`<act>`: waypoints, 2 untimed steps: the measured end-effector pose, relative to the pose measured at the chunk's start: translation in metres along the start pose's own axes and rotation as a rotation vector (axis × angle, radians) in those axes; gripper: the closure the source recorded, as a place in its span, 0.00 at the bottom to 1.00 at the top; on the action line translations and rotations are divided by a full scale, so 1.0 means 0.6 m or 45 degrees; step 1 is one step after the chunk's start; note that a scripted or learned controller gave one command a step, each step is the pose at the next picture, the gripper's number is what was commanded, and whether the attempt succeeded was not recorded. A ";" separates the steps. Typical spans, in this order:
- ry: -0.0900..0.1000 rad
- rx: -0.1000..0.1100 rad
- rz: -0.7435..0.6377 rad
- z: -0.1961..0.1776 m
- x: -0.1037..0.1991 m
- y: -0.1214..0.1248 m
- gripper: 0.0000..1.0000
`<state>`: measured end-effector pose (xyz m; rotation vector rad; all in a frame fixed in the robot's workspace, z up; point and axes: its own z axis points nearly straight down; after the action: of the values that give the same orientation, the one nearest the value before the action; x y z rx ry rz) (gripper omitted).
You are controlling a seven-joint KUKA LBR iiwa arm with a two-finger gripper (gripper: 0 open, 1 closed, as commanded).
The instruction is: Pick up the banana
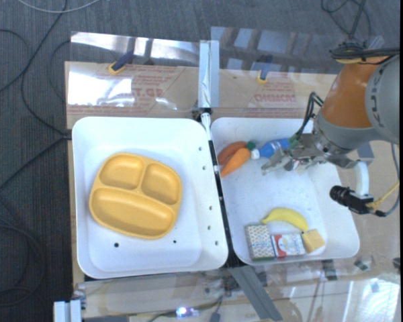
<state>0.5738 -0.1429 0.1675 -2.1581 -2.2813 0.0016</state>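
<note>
I see the end effector (282, 163) hanging spread and empty near the bottle (270, 149), well apart from the banana (286, 217), which lies against the box (277, 244), so a descent there may snag the box too.

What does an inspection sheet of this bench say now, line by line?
Surface: two white bins side by side; left bin, right bin.
Job's things: banana lies in the right bin near its front, free, next to a small box.
Clutter: yellow tray in the left bin; carrot and bottle at the back of the right bin; patterned block and tan block at the front.
Grippers: pincer over the back of the right bin, away from the banana, holding nothing.
Cables: white cable and dark cables on the floor.
Surroundings: grey carpet; clear panels behind the bins.
</note>
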 end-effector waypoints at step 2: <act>-0.021 -0.040 -0.023 0.122 -0.040 -0.137 0.00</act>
<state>0.4929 -0.1712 0.0945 -2.1605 -2.3251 -0.0166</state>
